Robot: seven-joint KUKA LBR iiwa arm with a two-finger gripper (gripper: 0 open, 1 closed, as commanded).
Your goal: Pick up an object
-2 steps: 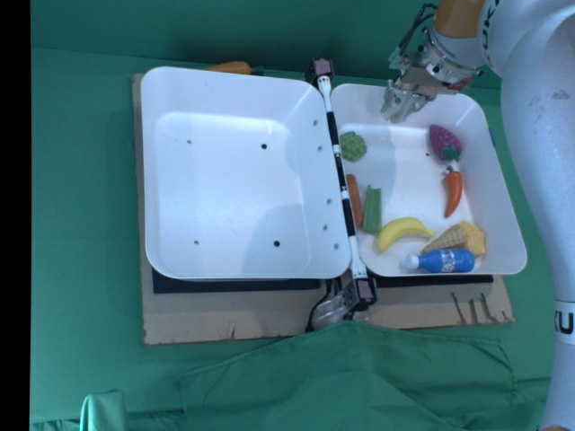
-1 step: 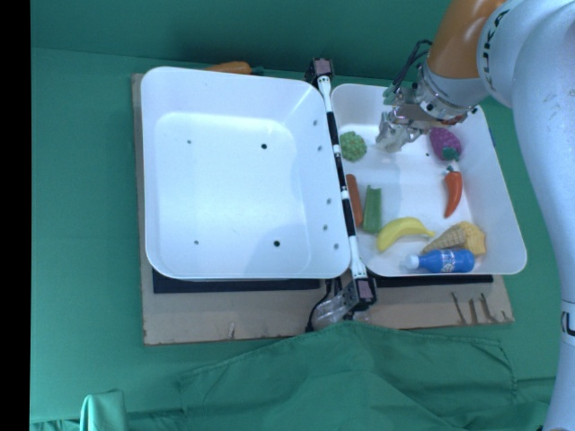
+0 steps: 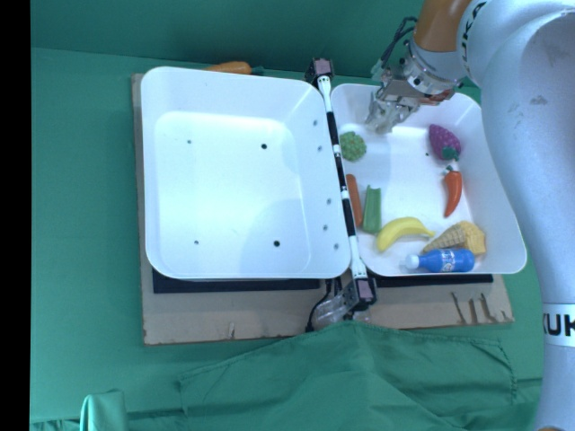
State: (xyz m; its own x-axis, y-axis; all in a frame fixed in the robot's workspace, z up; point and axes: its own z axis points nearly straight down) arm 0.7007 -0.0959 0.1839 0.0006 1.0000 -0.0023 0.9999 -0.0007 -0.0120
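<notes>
Arm (image 3: 503, 106) hides right bin's (image 3: 503, 263) far corner; gripper (image 3: 384, 119) hovers above it.

Grey arm (image 3: 521, 79) reaching from right, hand (image 3: 386, 115) pointing down, fingers apart

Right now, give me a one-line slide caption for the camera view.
KUKA gripper hovers over the right bin's far end, near the toy broccoli, with the banana and blue bottle nearer.
</notes>
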